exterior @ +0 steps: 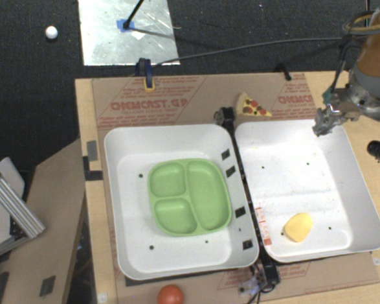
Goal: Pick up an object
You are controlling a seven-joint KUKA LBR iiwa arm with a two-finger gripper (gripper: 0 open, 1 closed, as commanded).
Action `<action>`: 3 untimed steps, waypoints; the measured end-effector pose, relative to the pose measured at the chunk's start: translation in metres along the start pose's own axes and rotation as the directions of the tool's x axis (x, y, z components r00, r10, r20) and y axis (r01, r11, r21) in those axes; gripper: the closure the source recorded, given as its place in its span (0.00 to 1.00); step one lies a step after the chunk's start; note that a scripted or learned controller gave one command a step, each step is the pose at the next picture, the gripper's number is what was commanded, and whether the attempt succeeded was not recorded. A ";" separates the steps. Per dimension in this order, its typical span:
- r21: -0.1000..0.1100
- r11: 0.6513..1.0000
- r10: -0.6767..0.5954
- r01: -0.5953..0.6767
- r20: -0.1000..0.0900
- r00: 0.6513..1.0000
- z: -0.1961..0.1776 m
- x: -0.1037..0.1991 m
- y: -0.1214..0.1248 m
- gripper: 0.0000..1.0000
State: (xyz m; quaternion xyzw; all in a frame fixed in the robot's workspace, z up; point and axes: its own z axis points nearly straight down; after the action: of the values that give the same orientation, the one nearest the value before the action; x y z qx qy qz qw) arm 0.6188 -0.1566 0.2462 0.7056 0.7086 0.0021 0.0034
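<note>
End effector (322,124), seemingly empty, above right bin (347,169)

Item: robot arm (374,77), partly shown.

Casing: smooth, rounded, light grey, with a sheen on its curved surfaces. An orange band (369,27) is seen above the wrist, ring-shaped, with a paler rim along its upper edge.

Wrist section: a grey, drum-like housing below the band, wider than the parts beyond it.

Cabling: thin dark cables (344,56) are run down beside the wrist toward the tool end.

Gripper (322,124): small, metallic grey, angular, made up of short blocky parts, with darker joints and a faint teal-coloured spot just behind it. Finer details are too small to be made out.
</note>
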 end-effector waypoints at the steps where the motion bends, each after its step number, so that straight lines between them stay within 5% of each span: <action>1: 0.007 1.000 -0.004 0.004 -0.003 1.000 0.002 0.047 -0.026 1.00; 3: 0.009 1.000 -0.004 0.004 -0.004 1.000 0.027 0.148 -0.058 1.00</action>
State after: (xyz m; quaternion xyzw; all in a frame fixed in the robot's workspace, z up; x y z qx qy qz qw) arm 0.5599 -0.0088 0.2187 0.7040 0.7102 0.0005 -0.0011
